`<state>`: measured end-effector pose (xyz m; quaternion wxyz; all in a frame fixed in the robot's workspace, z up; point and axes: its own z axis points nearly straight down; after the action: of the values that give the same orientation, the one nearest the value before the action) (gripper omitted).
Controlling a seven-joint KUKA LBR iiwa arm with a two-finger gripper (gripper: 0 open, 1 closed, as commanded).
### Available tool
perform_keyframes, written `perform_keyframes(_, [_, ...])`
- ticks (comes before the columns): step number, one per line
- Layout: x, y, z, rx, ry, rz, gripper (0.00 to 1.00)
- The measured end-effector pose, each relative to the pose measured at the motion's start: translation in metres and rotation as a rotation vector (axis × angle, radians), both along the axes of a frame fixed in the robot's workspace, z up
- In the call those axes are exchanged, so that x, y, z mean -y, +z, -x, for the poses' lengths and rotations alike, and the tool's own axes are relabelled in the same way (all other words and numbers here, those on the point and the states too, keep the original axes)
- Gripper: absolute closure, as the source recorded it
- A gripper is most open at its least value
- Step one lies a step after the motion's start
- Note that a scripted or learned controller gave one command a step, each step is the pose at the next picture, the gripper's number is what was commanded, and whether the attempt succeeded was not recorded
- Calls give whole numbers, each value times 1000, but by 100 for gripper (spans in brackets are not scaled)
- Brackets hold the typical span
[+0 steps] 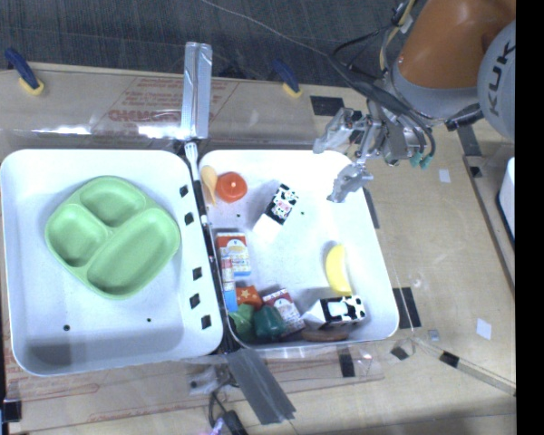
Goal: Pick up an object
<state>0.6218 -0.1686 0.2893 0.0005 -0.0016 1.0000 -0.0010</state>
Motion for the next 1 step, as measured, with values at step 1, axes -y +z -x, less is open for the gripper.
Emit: perform_keyframes(1, [-6,-117,27,-10,58,-5,0])
